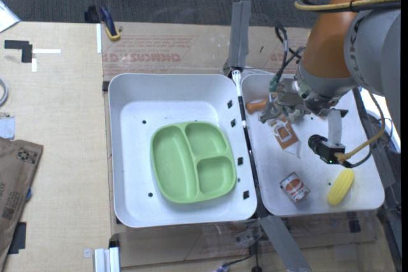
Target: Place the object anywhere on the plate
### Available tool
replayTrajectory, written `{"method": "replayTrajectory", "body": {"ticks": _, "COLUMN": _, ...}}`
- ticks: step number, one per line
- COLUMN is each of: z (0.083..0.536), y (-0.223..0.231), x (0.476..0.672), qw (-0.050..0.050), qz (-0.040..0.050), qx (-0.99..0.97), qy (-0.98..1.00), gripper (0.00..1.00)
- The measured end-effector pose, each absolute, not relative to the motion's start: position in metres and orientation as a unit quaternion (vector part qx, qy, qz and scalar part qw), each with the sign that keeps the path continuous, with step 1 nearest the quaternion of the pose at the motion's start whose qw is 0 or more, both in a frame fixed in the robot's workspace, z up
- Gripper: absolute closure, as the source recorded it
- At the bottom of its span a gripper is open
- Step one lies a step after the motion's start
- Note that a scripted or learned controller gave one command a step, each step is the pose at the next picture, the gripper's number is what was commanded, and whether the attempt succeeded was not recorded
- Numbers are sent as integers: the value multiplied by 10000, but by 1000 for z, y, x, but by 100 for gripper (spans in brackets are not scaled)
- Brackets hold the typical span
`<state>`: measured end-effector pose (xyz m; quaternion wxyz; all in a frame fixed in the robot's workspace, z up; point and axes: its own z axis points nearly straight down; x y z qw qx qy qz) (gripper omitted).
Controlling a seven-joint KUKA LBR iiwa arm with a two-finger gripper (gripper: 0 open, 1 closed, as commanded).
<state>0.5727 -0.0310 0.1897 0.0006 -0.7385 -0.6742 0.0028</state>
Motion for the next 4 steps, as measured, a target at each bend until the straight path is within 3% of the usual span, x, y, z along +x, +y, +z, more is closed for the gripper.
{"method": "replayTrajectory", "body": {"ticks": 1, "z": 190, "y": 41, "x": 561, "qw": 12, "qz": 23, "qx": -7269, "qy": -6867, "gripper": 100}}
{"method": "replayTrajectory", "body": {"ticks": 2, "z": 211, "y": 29, "x": 553, "qw": 3, "qz": 15, "qx": -6590, "qy": -7521, "gripper": 100}}
{"method": "replayTrajectory", "body": {"ticks": 3, "z": 192, "y": 36, "x": 518, "qw": 16, "qz": 20, "qx": -6053, "qy": -7960, "gripper": 100}}
{"method": "replayTrajectory", "body": {"ticks": 4, "z": 172, "y": 116, "x": 518, "qw": 13, "qz": 25, "qx": -6204, "qy": -7843, "gripper": 100}}
